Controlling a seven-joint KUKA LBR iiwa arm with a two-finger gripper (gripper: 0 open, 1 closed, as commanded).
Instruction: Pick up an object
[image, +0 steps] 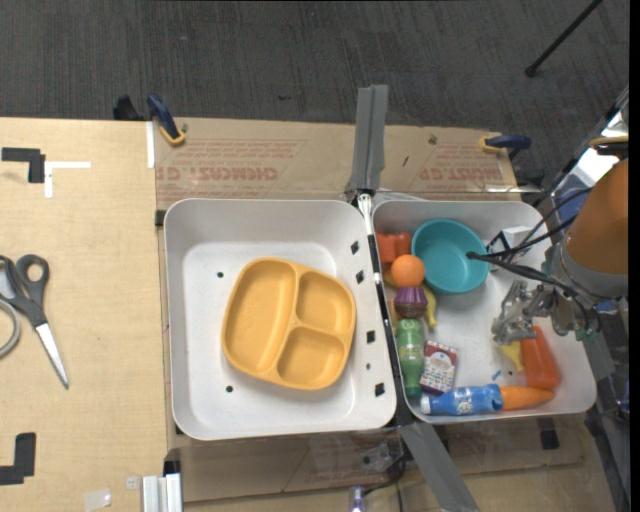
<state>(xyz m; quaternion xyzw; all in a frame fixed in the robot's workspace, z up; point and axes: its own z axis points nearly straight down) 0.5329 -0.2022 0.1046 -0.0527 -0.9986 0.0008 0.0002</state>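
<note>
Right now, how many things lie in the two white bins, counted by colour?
Orange or yellow: 6, namely divided plate, ball, block, carrot, tall piece, small yellow piece
Blue or teal: 2, bowl, tube
Green: 1, bottle
Purple: 1, figure
Red and white: 1, packet
Total: 11

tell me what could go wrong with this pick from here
1. The gripper sits low in the right bin, right above an orange item that lies against the bin's right wall, so a finger could strike the wall instead of closing on it.
2. The blue tube and carrot-like piece lie packed along the front wall beside that item; a grasp may nudge or catch two things at once.
</note>
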